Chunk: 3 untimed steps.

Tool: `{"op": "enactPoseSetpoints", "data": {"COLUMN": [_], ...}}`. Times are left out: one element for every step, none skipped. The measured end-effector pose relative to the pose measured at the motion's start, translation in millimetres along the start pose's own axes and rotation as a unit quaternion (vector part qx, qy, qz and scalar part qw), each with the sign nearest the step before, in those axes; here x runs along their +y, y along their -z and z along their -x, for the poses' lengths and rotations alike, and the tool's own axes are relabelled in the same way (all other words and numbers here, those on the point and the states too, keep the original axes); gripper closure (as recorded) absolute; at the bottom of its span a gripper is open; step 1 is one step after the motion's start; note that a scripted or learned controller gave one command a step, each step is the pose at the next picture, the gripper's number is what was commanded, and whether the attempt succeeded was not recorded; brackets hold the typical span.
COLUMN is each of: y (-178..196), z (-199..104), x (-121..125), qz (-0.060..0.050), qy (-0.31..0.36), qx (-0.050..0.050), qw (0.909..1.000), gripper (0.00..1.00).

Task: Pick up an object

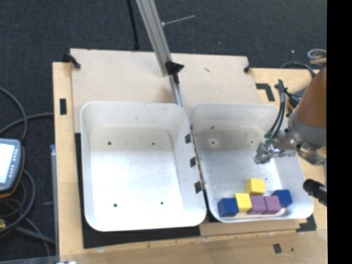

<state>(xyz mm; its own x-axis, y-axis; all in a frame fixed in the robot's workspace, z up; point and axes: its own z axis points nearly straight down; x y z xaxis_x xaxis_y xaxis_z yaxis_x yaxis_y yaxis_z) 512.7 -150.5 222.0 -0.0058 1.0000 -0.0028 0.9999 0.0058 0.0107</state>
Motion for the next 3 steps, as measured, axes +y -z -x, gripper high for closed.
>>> {"op": "enactPoseSetpoints", "data": {"y": [-4, -125, -112], "z": [1, 16, 16], "x": [-2, -30, -28], "qz": [-0.004, -0.003, -0.001], "qy": [-0.001, -0.004, -0.006], "qx": [0.0, 0.0, 0.0], "qw": [1.0, 1.0, 1.0], "gripper": [0.0, 0.0, 1.0]}}
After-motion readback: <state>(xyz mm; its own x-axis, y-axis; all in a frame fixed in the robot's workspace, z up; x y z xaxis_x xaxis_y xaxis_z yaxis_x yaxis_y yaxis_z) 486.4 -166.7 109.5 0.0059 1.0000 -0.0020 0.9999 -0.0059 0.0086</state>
